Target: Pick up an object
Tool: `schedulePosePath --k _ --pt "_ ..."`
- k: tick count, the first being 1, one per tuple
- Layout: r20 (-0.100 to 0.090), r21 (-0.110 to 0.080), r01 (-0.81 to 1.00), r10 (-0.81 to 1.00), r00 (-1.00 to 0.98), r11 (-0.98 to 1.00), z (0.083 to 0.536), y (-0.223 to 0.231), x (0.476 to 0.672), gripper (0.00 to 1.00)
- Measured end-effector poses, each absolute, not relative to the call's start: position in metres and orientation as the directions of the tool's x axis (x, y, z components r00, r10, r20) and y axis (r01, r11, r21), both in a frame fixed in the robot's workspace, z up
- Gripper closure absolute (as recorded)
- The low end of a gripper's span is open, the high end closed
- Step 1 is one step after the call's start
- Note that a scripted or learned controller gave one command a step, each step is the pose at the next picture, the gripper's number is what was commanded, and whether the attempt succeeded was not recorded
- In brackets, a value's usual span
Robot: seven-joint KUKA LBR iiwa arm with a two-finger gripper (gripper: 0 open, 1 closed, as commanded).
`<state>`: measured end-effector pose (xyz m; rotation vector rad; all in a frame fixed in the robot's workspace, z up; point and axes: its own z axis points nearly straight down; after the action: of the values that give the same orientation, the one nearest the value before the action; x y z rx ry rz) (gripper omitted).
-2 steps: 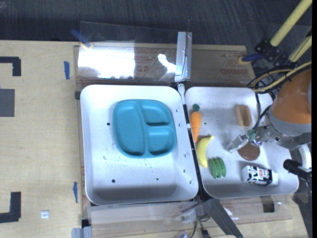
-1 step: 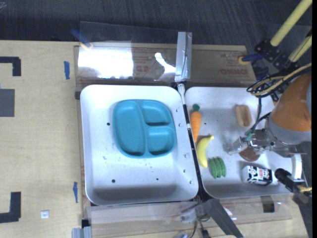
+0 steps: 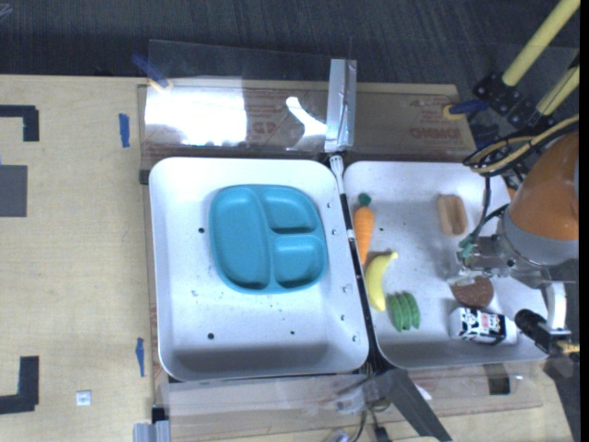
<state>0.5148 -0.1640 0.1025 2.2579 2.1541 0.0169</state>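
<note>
Two shallow white bins set side by side on the desk, sharing a middle wall so that items can pass from one to the other. Left bin: holds a blue divided plate lying flat near centre. Right bin: holds all the loose items, kept well apart, presumably to leave room for a grasp from above. Toy carrot at 9 o'clock in the right bin, lying along the middle wall; toy banana just below it toward 7 o'clock, nearly touching; knobbly green toy vegetable just beside the banana toward 6 o'clock. Tan bread-like block at 1 o'clock. Black-and-white patterned carton at 5 o'clock near the rim. Arm entering from 3 o'clock, wrist pointing down, gripper hanging over the right half of the bin. Probable target, judged from that position: the brown rounded lump, directly at 6 o'clock from the gripper and just above the carton. Appearance of the lump: dark reddish brown, matt, irregular in outline, low and flat in the bin; exact kind not determinable. Gripper state: cannot be told here, tips lost against the mechanism. Nothing visibly held.
</note>
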Motion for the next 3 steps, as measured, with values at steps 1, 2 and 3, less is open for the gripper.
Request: schedulePosePath --k 1,2,3 --pt "0.003 -0.003 1.0 1.0 0.006 -0.006 0.0986 -0.0981 0.4888 1.0" --pt "0.001 -0.002 1.0 1.0 0.008 -0.008 0.0987 -0.0995 0.4886 0.0" --pt "0.001 -0.001 1.0 1.0 0.009 -0.009 0.1083 -0.0995 0.4891 1.0"
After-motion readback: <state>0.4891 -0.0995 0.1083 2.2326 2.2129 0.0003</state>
